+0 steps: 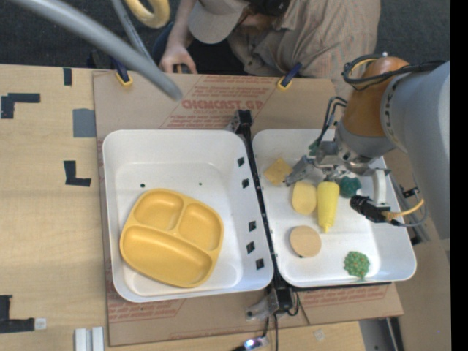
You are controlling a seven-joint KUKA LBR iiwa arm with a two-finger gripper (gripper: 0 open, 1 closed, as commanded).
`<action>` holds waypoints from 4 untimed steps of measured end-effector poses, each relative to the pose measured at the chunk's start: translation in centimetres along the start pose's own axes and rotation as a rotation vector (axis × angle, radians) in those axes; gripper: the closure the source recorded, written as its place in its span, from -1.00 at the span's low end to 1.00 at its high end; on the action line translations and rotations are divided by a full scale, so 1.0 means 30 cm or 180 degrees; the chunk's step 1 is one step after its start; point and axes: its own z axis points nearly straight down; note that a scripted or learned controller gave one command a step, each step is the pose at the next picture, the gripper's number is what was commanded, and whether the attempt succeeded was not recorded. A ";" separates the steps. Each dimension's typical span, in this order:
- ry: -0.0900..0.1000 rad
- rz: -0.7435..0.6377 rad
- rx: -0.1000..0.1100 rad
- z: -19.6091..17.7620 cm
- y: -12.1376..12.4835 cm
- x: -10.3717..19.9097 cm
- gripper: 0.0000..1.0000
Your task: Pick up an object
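Note:
The right bin (395, 251) holds several toy foods: a pale yellow wedge (277, 171), a yellow lemon-like piece (303, 197), a corn cob (328, 204), a teal piece (350, 186), a tan round biscuit (305, 241) and a green broccoli (357, 264). My gripper (319, 172) hangs low over the back of this bin, just above the lemon-like piece and the corn cob. Its fingers are spread open, one reaching left toward the wedge, and nothing is between them. The arm's orange band (369, 104) rises behind it.
The left bin (117, 159) bears a yellow divided plate (172, 236). A black divider (252, 196) runs between the bins. A person leans over the bench's far edge, and a grey tube (88, 28) crosses the upper left.

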 end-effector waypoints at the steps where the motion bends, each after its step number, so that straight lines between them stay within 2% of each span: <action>1: -0.0006 -0.0004 -0.0023 0.048 0.001 0.002 -1.00; 2: -0.0009 -0.0006 -0.0034 0.009 0.004 0.002 1.00; 4: -0.0002 0.0001 -0.0037 -0.338 -0.050 0.001 1.00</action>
